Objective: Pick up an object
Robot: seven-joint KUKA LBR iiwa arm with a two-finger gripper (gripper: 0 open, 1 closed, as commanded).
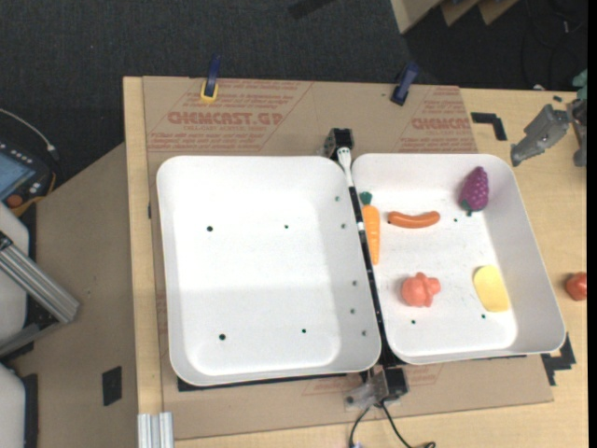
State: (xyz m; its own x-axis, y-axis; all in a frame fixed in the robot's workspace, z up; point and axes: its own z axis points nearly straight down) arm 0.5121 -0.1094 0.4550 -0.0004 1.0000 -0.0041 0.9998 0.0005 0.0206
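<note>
The right bin holds several toy foods. An orange carrot lies along its left wall. A red-orange sausage rests just right of the carrot's top. A purple bunch of grapes sits in the far right corner. A pinkish-red fruit and a yellow lemon lie toward the front. My gripper hangs at the view's right edge, outside the bin, beyond its far right corner and up-right of the grapes. Nothing is seen in it.
The left bin stands beside the right one on a cardboard sheet held by two clips at its far edge. A small orange object lies on the bench right of the right bin.
</note>
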